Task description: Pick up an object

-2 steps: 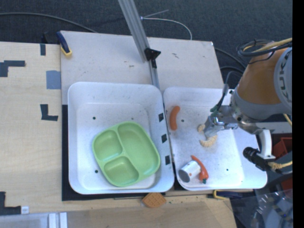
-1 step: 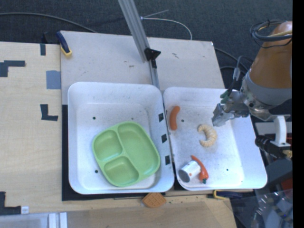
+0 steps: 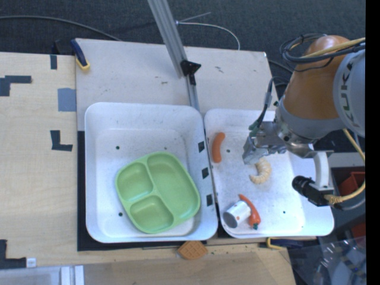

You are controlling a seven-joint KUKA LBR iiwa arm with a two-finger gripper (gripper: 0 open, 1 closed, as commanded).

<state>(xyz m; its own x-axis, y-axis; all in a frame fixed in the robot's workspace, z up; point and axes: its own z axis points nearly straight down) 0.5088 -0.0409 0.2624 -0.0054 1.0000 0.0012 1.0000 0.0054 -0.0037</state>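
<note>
**Gripper low over croissant, right bin**

Green 3-compartment plastic tray [image 3: 157,192] fills the left white bin [image 3: 95,159]. Right white bin [image 3: 297,218]: orange sausage [image 3: 217,146] by its left wall, tan croissant-shaped pastry [image 3: 260,171] mid-bin just beneath the gripper [image 3: 254,154], likely target; jaw state unclear. White cup [image 3: 236,214] and carrot [image 3: 250,210] at the front edge.

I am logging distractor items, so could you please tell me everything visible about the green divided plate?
The green divided plate looks like pale lime plastic, roughly rectangular with rounded corners and three compartments: two upper ones and one lower. It lies flat, turned at an angle, in the near part of the left bin, resting on its floor. Nothing visible lies in the compartments.
</note>
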